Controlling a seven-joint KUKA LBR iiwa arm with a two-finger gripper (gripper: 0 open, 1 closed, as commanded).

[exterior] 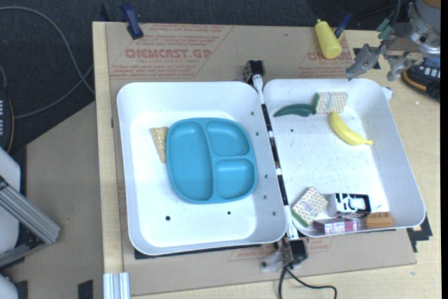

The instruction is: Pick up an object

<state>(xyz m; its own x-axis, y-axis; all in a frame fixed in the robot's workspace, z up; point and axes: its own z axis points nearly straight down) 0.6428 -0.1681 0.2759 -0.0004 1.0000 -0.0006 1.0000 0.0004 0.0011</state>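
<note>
My gripper (378,65) hangs over the bench just past the far right corner of the right bin (402,150). Its two fingers are spread apart, open, with nothing between them. In that bin, a yellow banana (350,131) lies near the far side. Beside it are a curved green object (295,110) and a speckled sponge-like square (331,102). At the bin's near edge sit a patterned packet (309,205), a black-and-white box (351,202), a purple box (336,225) and a brown piece (379,220).
The left bin (133,115) holds a blue divided plate (210,159) with a tan cracker (160,141) at its left side. A yellow bottle (327,39) lies on the cardboard behind the right bin. A blue clamp (131,19) grips the bench's far left corner.
</note>
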